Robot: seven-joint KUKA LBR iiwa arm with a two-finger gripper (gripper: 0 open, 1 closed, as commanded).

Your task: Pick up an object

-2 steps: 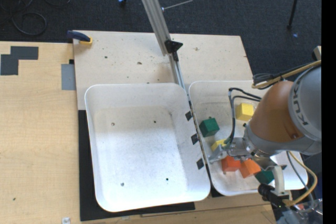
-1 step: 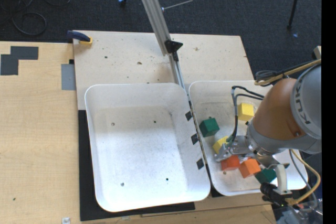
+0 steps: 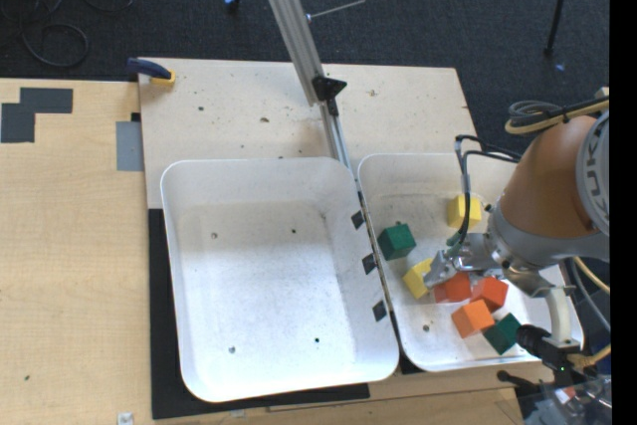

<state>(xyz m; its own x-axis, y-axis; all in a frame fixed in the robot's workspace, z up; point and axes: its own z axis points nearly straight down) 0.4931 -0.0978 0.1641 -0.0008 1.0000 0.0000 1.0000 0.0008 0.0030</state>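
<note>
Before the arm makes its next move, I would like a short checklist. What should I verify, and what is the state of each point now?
1. Gripper is inside the right bin, over the blocks: ok.
2. An object is between the fingers: cannot tell; the wrist hides part of the cluster.
3. Target is separated from its neighbours: not ok; the red block, the lower yellow block and the orange block lie crowded together at the gripper.
4. Easier, isolated targets exist: ok; the green block and the upper yellow block lie apart.
5. Gripper is away from the bin wall: ok.
</note>
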